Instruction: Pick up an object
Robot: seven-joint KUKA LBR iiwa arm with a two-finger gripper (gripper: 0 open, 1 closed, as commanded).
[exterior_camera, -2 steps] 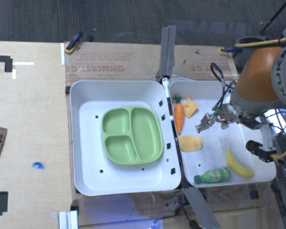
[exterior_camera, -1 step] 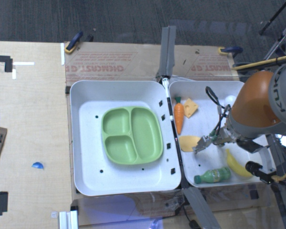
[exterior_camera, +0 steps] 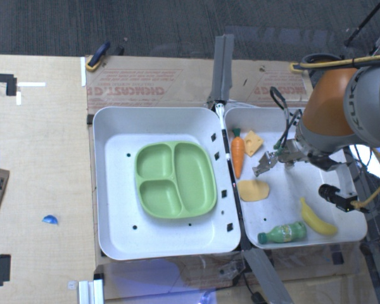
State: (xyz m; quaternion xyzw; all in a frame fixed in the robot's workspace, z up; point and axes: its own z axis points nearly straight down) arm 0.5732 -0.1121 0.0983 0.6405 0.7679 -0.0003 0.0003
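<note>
Hovering over the middle of the right bin (exterior_camera: 358,230), gripper (exterior_camera: 264,165) sits just beside the carrot (exterior_camera: 237,156) and above the flat tan piece (exterior_camera: 253,190). Can't tell from this angle whether the jaws are spread or closed; nothing visibly pinched between them.

Nearest candidate looks like the carrot, lying along the bin's left wall, green top toward the far edge. Likely a light, rigid plastic toy, smooth and tapered, so I'd pinch across the thick upper half, not the tip. The wall right next to it may block one finger.

Other contents of the right bin:
- yellow wedge (exterior_camera: 252,143) near the far left corner, touching the carrot's top; probably light and hard
- tan piece just below the carrot; thin and flat, poor grasp target
- banana (exterior_camera: 318,219) toward the near right corner; curved, grip mid-body
- green bottle (exterior_camera: 283,233) lying on its side along the near edge; round, may roll

Left bin (exterior_camera: 114,170) holds one green divided plate (exterior_camera: 176,179), centred, compartments bare.
</note>
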